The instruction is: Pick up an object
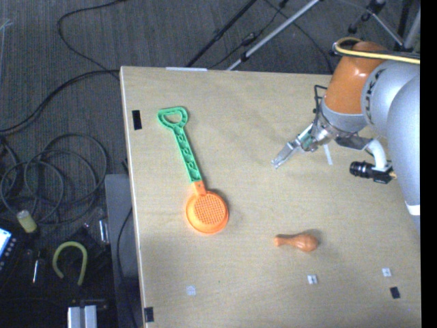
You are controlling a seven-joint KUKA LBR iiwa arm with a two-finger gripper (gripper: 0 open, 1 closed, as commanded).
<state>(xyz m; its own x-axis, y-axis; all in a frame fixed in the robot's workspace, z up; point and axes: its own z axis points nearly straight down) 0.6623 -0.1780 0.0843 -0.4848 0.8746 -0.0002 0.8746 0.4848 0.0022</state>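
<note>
Surface: a pale wooden bench top (273, 101) is seen from above, with dark floor and cables (54, 162) to its left.
Arm: a grey arm with an orange band (351, 80) is seen reaching in from the right, over the bench's upper right part.
Gripper: the gripper (281, 160) is pointed down and left; its fingers appear drawn close together, and nothing is seen held between them.
Object 1: a strainer (193, 176) with a green handle and an orange round head is laid on the left part of the bench, well apart from the gripper.
Object 2: a small orange pear-shaped item (298, 241) is laid below the gripper, apart from it.
Markers: small dark and pale tags (312, 279) are noted near the lower edge.
</note>
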